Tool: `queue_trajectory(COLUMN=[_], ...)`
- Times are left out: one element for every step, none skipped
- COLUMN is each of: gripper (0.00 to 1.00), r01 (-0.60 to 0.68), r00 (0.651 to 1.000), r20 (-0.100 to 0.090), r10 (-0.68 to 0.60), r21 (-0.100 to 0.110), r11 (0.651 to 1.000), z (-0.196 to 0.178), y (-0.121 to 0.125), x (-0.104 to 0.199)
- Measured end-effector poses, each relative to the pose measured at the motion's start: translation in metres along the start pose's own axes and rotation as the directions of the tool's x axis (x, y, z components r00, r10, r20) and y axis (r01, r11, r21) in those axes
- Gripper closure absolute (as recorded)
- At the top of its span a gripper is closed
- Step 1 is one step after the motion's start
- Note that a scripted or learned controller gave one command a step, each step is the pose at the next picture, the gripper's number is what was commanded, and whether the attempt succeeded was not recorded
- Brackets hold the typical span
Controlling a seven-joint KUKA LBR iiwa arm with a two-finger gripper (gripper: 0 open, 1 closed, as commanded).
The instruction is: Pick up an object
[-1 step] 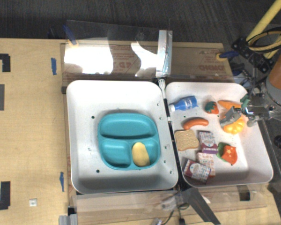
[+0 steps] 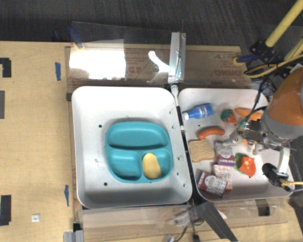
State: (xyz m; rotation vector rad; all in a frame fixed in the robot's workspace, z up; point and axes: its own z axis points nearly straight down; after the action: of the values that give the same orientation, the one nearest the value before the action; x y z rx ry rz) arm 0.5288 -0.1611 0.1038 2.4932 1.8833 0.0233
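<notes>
Near the right bin's (image 2: pixel 232 96) far edge hovers the hand (image 2: pixel 246 131).

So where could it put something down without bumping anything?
Bare white floor rings the teal divided plastic tray in the left bin, widest along its left wall. The tray's long upper compartment is free; a yellow potato-shaped toy fills the lower right one. The right bin is crowded under the gripper.

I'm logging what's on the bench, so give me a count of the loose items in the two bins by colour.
Yellow: 1, potato-shaped piece in the teal tray
Blue: 1, bottle
Orange: 2, sausage shape; piece
Tan: 1, bread slice
Teal-green: 1, small piece
Red: 1, pepper-like piece
Printed packets: 3
Total: 10
</notes>
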Motion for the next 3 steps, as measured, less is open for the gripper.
queue_trajectory(gripper=[0.00,1.00,0.00], r01=[-0.005,-0.007,-0.007], r00=[1.000,1.000,1.000], r20=[0.002,0.002,0.002], r10=[0.005,0.007,0.007], r21=[0.016,0.011,0.012], r11=[1.000,1.000,1.000], z=[0.018,0.006,0.007], y=[0.028,0.030,0.030], x=[-0.014,-0.014,-0.014])
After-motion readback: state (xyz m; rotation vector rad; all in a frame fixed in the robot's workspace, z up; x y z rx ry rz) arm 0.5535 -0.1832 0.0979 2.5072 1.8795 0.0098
